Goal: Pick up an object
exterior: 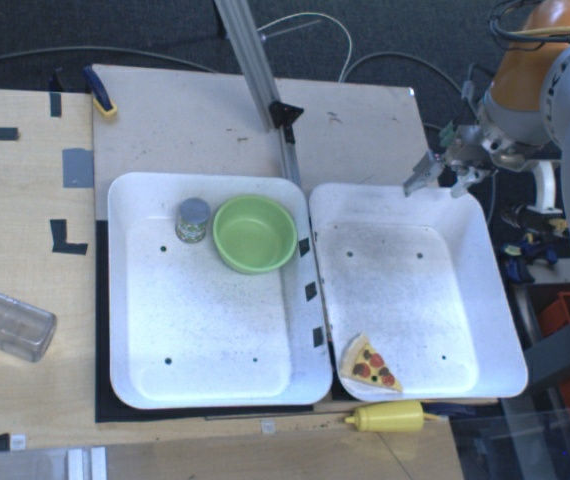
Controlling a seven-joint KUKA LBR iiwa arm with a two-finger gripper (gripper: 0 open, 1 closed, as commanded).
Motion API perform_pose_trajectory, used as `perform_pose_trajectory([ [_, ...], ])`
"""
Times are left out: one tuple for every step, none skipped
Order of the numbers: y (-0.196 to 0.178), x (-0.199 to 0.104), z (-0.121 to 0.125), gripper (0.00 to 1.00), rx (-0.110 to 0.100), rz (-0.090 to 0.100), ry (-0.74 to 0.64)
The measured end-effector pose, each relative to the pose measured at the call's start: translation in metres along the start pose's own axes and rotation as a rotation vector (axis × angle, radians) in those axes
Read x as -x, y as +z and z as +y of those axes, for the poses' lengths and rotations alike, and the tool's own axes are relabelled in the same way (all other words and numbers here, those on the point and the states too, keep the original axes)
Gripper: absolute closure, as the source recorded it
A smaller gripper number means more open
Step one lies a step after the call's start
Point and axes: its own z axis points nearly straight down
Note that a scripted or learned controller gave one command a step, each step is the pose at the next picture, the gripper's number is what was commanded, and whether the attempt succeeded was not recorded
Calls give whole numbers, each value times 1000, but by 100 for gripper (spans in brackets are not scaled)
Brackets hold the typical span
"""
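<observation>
Grey metal, the pincer (pixel 433 180) hangs over the far right corner of the right bin (pixel 465 268), just above its rim. Its two fingers stand spread apart with nothing between them. The arm (pixel 535 78) behind it carries an orange band and enters from the right.

In the right bin, a toy pizza slice (pixel 369 363) lies at the near left corner, well apart from the pincer. The left bin (pixel 135 348) holds a green bowl (pixel 254 232) near its far edge, with a small grey-lidded jar (pixel 193 219) just beside the bowl on the left.

On the worktop (pixel 25 268), a yellow bottle (pixel 385 417) lies just in front of the right bin, and a clear plastic container (pixel 5 320) lies at the left.
</observation>
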Motion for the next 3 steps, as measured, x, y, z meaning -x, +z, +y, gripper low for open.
perform_pose_trajectory([
  [0,0,0,0,-1,0,0],
  [53,-11,2,0,-5,2,1],
  [102,-9,0,0,-10,-1,3],
])
